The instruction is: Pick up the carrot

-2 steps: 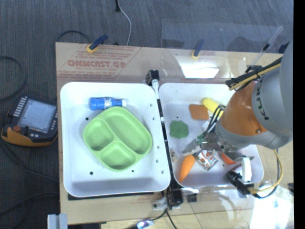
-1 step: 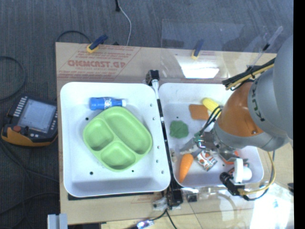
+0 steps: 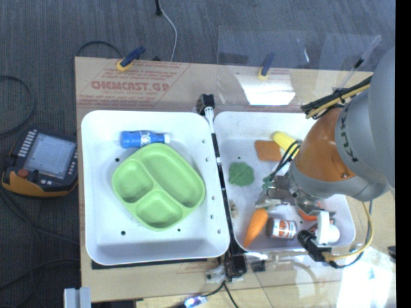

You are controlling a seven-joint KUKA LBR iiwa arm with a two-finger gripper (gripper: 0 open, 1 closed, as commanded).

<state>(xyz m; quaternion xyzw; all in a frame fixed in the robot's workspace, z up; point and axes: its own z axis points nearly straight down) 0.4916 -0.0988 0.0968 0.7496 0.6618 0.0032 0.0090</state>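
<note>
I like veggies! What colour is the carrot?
Orange. The carrot shows best in the camera view.

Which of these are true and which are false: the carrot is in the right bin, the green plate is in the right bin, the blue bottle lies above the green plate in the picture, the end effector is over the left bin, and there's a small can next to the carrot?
1. The carrot lies in the right bin. True.
2. The green plate sits in the right bin. False: it sits in the left bin.
3. The blue bottle lies above the green plate in the picture. True.
4. The end effector is over the left bin. False: it is over the right bin, just above the carrot's upper end.
5. A small can lies right beside the carrot. True.
</note>
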